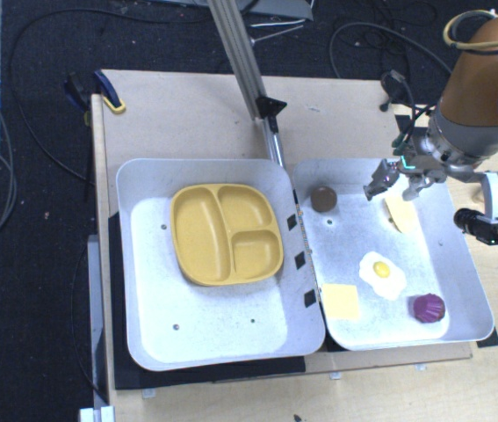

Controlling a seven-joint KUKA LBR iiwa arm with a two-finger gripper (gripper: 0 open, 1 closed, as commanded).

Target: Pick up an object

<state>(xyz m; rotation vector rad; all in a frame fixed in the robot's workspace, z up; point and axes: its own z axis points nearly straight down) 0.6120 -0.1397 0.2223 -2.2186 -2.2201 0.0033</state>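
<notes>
The right bin [459,262] holds a brown round piece [323,200], a pale yellow strip [400,213], a fried egg toy [382,273], a yellow cheese square [340,301] and a purple lump [428,308]. My gripper [395,181] hangs over the bin's far right part, just above the top end of the pale yellow strip. Its fingers [378,184] are spread apart with nothing between them.
The left bin [143,262] bears a yellow divided plate [227,233]. A slanted metal pole [240,42] comes down to the gap between the bins. Clamps and cables sit at the bench's far edge. A black fixture [481,223] is at the right bin's rim.
</notes>
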